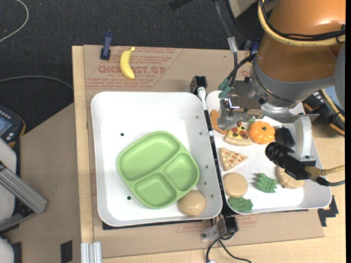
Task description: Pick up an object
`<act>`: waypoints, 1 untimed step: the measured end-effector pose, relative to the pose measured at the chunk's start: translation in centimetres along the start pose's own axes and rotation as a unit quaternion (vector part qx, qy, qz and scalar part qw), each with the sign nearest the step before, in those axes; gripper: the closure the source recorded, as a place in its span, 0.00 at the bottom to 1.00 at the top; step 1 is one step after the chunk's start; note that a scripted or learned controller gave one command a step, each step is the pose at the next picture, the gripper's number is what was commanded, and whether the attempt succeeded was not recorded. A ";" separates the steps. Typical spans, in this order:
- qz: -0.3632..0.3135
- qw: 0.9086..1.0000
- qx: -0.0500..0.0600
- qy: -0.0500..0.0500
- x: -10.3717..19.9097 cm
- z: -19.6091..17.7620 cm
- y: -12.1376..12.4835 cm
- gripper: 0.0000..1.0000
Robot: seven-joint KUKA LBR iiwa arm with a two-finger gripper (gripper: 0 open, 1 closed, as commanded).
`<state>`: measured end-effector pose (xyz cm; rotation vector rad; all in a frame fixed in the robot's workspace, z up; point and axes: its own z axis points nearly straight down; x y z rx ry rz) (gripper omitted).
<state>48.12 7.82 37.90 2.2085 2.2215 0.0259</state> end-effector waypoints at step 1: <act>0.002 1.000 0.007 -0.003 -0.2 -0.2 -0.1 1.00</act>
